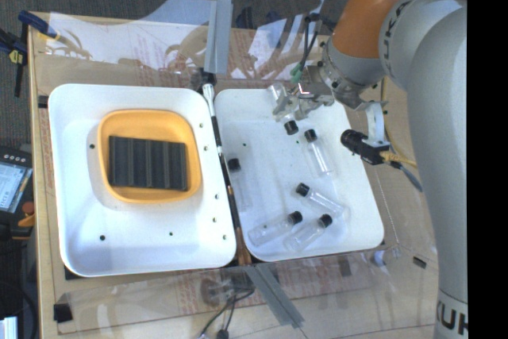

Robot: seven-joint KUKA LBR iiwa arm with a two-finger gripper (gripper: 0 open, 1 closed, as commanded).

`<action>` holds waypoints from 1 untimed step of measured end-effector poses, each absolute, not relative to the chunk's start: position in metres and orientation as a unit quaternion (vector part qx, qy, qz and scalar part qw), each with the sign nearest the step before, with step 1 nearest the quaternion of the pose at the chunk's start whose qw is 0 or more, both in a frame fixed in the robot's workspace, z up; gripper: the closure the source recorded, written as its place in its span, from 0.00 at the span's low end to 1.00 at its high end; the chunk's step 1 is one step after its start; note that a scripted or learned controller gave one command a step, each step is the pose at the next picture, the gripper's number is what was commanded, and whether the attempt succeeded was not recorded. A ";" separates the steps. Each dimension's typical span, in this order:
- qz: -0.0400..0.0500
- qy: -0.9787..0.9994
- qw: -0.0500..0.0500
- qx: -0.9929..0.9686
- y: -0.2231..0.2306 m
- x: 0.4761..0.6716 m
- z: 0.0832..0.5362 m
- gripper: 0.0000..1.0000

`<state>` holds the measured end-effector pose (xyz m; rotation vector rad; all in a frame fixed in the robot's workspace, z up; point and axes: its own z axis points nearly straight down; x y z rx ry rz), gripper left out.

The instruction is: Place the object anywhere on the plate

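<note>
Poised over the far end of the right-hand bin, my gripper (290, 109) hangs just above a capped vial (291, 126), and I cannot tell from this angle how it is set or whether anything is caught in it.

Going from the left: the left bin (71, 234) carries the yellow plate (148, 125), its dark ridged insert (149, 162) sitting in the middle. That is my target, parked alone so any drop on it counts.

Across the divider, the right bin (357, 230) holds the loose stock: one vial by the inner wall (236, 185), a cluster of clear vials with black caps (305, 217) toward the near corner, another one (316, 151) lying slantwise just beside my wrist. They lie scattered and flat, so I judge I am lining up a pick at the far end first; the plate waits well apart to the left.
</note>
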<state>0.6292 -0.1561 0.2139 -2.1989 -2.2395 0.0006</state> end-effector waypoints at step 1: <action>0.001 -0.756 0.002 -0.655 -0.143 0.592 0.212 1.00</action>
